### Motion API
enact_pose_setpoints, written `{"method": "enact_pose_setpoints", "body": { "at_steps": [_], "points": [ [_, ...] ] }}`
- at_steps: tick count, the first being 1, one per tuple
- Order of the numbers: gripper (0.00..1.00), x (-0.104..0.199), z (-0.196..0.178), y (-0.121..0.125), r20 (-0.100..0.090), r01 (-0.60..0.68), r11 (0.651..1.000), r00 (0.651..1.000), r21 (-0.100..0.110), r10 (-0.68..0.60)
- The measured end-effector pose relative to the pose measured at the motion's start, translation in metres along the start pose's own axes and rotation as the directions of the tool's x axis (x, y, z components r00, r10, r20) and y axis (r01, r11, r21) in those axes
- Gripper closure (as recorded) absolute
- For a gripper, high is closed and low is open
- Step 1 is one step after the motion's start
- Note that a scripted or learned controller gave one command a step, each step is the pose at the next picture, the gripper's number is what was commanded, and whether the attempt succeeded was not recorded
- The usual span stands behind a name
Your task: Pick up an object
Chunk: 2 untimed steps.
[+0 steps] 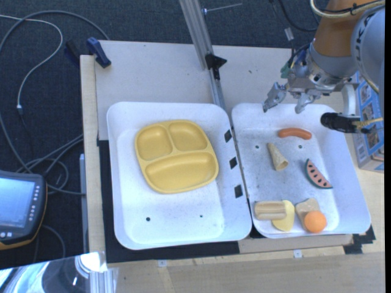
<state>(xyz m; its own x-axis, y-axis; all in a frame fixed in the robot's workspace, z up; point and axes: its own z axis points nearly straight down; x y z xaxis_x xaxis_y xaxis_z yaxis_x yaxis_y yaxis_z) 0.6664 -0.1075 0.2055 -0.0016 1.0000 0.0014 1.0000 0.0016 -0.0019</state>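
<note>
The right bin (342,163) holds several toy foods. A red sausage (294,133) lies near its back. A tan cone (277,156) lies in the middle, and a watermelon slice (318,174) is to its right. Along the front sit a tan bread piece (269,210), a yellow cheese wedge (283,221), a beige block (306,207) and an orange ball (315,222). My gripper (285,104) hovers over the bin's back edge, above and behind the sausage. Its two fingers stand apart with nothing between them.
The left bin (122,182) holds a yellow divided plate (176,155). A slanted metal pole (201,35) rises behind the gap between the bins. Cables and a grey pendant (18,206) lie on the floor at left.
</note>
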Motion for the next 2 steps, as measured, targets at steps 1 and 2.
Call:
{"method": "enact_pose_setpoints", "body": {
  "at_steps": [1,2],
  "points": [
    [0.0,0.0,0.0,0.0,0.001,0.0,1.0,1.0,0.0,0.0],
    [0.0,-0.006,0.06,0.004,0.001,-0.002,1.0,1.0,0.006,0.002]
  ]
}}
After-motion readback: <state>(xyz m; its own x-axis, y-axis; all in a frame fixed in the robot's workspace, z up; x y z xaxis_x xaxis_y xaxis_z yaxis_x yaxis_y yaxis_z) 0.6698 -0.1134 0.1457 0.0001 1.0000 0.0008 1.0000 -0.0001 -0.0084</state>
